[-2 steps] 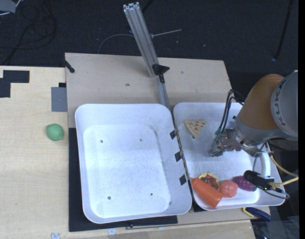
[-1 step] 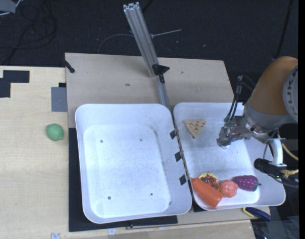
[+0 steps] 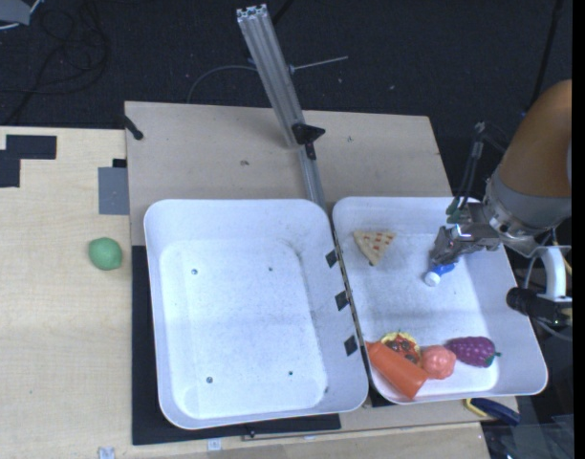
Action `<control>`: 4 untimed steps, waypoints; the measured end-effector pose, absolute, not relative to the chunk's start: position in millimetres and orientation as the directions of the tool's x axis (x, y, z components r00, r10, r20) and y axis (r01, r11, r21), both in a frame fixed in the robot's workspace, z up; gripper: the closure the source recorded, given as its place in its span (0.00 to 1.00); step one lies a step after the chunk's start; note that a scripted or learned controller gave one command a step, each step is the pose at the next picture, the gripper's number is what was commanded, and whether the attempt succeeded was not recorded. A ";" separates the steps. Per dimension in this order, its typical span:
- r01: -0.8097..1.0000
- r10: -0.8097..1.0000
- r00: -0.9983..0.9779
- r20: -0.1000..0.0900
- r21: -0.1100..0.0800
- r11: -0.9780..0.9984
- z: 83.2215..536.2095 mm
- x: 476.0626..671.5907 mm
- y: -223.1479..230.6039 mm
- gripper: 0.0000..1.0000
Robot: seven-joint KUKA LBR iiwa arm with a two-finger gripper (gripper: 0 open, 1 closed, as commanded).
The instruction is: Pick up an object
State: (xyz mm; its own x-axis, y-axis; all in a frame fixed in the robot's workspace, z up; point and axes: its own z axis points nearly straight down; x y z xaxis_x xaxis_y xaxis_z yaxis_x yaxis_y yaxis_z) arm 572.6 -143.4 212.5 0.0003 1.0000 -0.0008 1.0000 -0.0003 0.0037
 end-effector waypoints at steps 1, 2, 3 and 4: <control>1.000 1.000 -0.003 0.001 0.000 0.003 212.6 583.1 -102.0 1.00; 1.000 1.000 -0.003 0.001 0.000 0.003 218.0 597.2 -59.6 1.00; 1.000 1.000 -0.003 0.001 -0.001 0.003 212.6 606.7 -12.5 1.00; 1.000 1.000 -0.002 0.000 0.000 0.002 230.4 611.1 38.9 1.00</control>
